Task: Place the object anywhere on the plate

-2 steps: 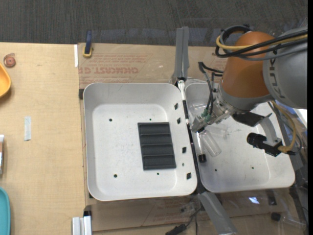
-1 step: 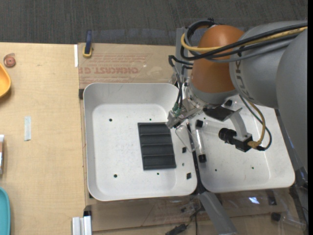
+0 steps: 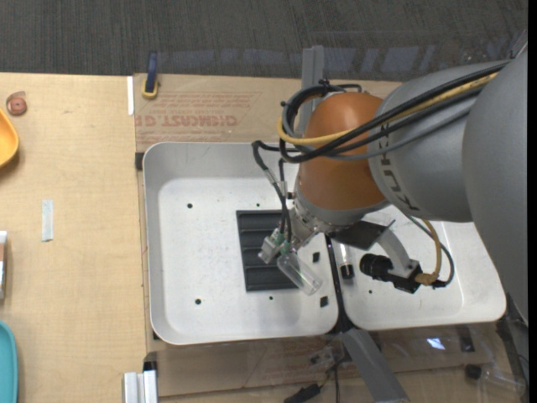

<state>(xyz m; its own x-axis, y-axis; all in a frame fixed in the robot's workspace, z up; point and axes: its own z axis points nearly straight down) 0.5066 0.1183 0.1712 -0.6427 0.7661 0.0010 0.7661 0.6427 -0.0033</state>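
Right then, the end effector [image 3: 289, 259] hung directly over the dark ridged plate [image 3: 262, 250] in the left bin [image 3: 168, 225], its long side running up-and-down, grip state impossible to tell.

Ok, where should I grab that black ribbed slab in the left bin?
Probably from straight above, across the slab's short width. It lies flat on the bin floor, so no side gives a way under it; its long edges run up the view, and the ribs follow them. The gripper covers its right part.
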